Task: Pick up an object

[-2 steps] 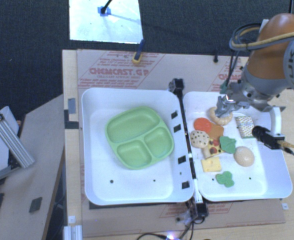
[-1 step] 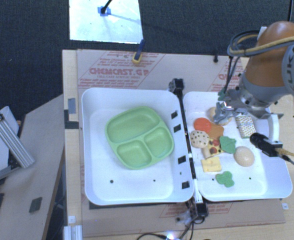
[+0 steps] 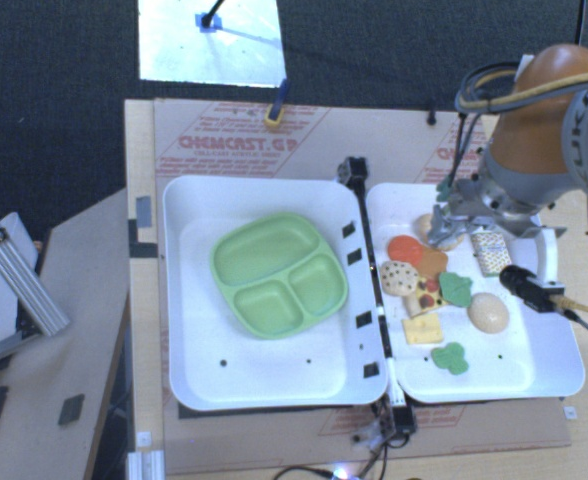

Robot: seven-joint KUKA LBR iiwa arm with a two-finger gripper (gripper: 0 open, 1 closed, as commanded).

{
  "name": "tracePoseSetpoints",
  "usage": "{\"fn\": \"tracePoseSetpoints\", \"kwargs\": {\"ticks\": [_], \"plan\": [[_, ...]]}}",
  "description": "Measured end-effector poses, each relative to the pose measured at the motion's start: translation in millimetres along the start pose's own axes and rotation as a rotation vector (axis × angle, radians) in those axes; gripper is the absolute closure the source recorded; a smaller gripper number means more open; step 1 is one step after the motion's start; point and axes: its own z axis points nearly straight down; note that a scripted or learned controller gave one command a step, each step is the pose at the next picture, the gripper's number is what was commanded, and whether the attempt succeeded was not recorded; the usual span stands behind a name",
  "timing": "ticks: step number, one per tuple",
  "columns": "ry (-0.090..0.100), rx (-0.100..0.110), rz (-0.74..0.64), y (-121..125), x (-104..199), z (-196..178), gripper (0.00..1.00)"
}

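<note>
nearest the lens, at the six o'clock edge of the worktop (image 3: 144,298), lie the two white bins side by side. left bin (image 3: 189,368) holds a green divided tray (image 3: 279,273) near its middle. right bin (image 3: 544,368) holds a cluster of small toy food pieces: a green clover-shaped piece (image 3: 451,358) at the cluster's six o'clock, a yellow cheese-like block (image 3: 423,329) just above it, a pale egg-like piece (image 3: 488,313) at four o'clock, a green leafy piece (image 3: 455,288), a speckled cookie (image 3: 399,277) at nine o'clock, an orange-red round piece (image 3: 408,249) at ten o'clock, and a patterned cracker (image 3: 491,251) at two o'clock.

the gripper (image 3: 448,224) is low over the bin's twelve o'clock end, at the top of the cluster. a pale rounded piece (image 3: 427,227) sits just at its nine o'clock side, touching or nearly so; the orange-red round piece lies just at its seven o'clock. i cannot tell how the gripper is set, since the wrist and cabling hide its tips, and nothing shows clearly held.

judging from this, the step in hand is the reach down for a grasp, with no object lifted yet. the next move likely calls for settling squarely over one piece, closing on it alone, then rising straight without dragging the crowded neighbours.
</note>
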Motion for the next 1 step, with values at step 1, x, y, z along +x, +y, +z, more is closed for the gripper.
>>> {"fn": "tracePoseSetpoints", "kwargs": {"ticks": [1], "plan": [[0.001, -0.002, -0.002, 4.9, -2.9, -15.3, 1.00]]}}
